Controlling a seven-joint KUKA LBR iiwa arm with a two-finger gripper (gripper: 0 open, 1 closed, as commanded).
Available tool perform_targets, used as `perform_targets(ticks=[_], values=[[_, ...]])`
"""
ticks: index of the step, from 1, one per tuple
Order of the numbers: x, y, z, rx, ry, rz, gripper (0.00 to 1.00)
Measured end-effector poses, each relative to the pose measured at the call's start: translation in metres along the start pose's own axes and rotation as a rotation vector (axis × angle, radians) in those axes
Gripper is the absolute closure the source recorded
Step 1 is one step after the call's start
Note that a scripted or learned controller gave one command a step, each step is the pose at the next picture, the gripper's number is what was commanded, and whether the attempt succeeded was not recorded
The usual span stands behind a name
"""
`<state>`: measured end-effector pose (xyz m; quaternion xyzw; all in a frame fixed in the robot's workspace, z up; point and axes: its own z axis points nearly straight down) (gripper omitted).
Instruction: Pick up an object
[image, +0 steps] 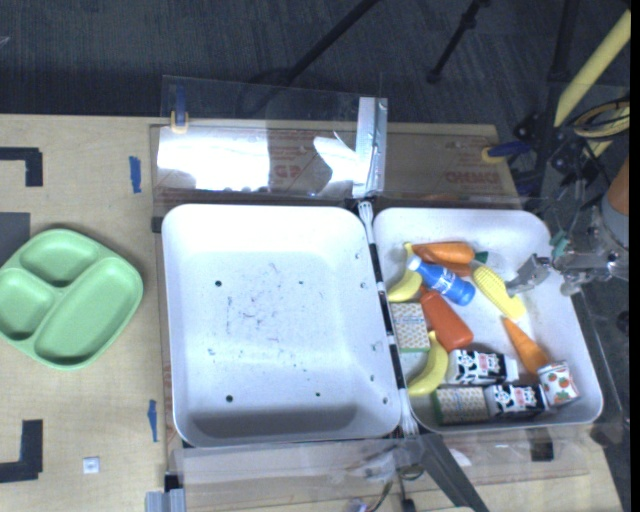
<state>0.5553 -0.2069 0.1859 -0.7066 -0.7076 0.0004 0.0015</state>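
Observation:
The right white bin (530, 228) holds a heap of toy food. An orange carrot (446, 252) lies at its far side above a blue bottle (446, 284) and a yellow corn cob (490, 288). An orange bottle (446, 322), two bananas (404, 289) (432, 372), two cow-patterned cartons (476, 365) (516, 398), a second carrot (523, 346) and a small white cube (557, 383) lie nearer the front. My gripper (530, 272) hangs at the bin's right rim, just right of the corn cob, with nothing seen in it.
The left white bin (190, 300) sits beside the right one. A green divided plate (68, 297) rests on the bench at far left. A clear plastic panel (270, 150) stands behind the bins. Cables and stands crowd the far right.

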Motion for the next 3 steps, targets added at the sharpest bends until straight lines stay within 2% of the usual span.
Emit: perform_targets(ticks=[1, 2, 3], values=[[-0.005, 0.023, 0.089, -0.007, 0.010, -0.091, 0.00], [-0.008, 0.022, 0.082, -0.004, 0.003, -0.089, 1.00], [0.017, 0.065, -0.008, -0.003, -0.002, -0.131, 1.00]])
